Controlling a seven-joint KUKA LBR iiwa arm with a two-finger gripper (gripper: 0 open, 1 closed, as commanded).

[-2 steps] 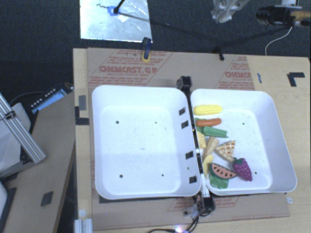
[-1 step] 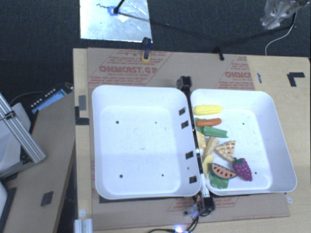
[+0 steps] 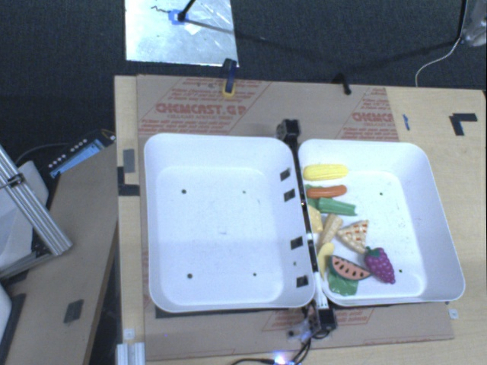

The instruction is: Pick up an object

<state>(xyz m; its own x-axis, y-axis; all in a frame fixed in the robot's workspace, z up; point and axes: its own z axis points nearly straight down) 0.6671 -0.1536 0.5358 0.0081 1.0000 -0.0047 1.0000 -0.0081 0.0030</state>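
Observation:
Toy food lies along the left side of the right bin (image 3: 426, 204). From back to front I see a yellow corn cob (image 3: 326, 172), an orange-red sausage (image 3: 327, 191), a green pod (image 3: 332, 205), pale yellow pieces (image 3: 326, 230), a pizza slice (image 3: 354, 235), a watermelon slice (image 3: 350, 268) and a purple grape bunch (image 3: 380, 265). They lie close together, some touching.
The left bin (image 3: 221, 223) adjoins the right bin along a black hinge strip (image 3: 303, 219). Both rest on a cardboard sheet (image 3: 198, 105) on the bench. A silver panel (image 3: 179, 17) lies at the back, and an aluminium frame (image 3: 30, 211) stands at the far left.

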